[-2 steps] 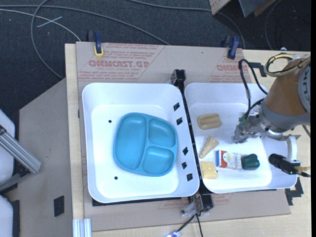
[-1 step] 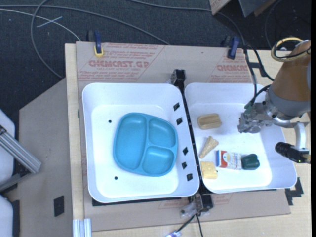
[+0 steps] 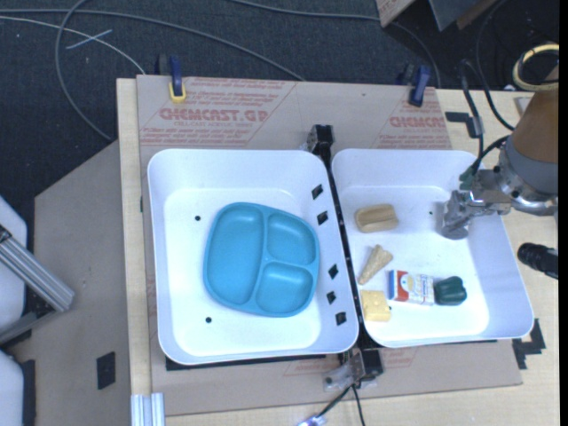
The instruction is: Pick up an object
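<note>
On the tabletop [image 3: 133, 238], the left bin [image 3: 169, 327] carries a blue divided plate [image 3: 261, 258] at its centre. In the right bin [image 3: 497, 318], a tan bread-like block [image 3: 375, 216] sits at ten o'clock, a pale cone-shaped piece [image 3: 375, 263] just below it, a yellow block [image 3: 375, 305] at seven o'clock, and a small red-and-white carton [image 3: 411, 287] touching a dark green object [image 3: 450, 290] at five o'clock. The pincer [image 3: 454, 220] hovers near two o'clock, over bare floor, apart from every item; whether its tips are apart or together cannot be told. Descending here would likely close on nothing. Steering toward the carton risks catching the green piece too, or nudging both against the wall.
</note>
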Available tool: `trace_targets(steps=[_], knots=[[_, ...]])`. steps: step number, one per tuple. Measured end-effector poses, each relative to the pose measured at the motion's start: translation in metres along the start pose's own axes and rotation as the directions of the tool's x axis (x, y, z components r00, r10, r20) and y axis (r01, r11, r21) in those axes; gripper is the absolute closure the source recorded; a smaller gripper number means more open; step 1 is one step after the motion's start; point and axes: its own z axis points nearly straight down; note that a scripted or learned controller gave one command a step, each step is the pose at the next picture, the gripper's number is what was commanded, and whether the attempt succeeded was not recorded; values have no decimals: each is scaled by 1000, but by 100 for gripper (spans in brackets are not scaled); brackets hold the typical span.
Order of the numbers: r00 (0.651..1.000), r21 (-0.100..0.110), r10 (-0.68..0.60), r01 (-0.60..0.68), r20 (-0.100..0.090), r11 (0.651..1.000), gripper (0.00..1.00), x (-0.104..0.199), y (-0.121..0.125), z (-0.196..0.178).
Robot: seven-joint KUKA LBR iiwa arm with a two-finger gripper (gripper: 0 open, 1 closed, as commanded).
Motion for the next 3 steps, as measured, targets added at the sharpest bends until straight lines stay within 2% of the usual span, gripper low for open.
trace_targets(steps=[1,2,3], knots=[[1000,-1,-1,1,0,1000,100,6,-6,-54],[1000,3,-6,6,-4,1000,100,58,6,-59],[1000,8,-5,5,-5,1000,100,108,20,-43]])
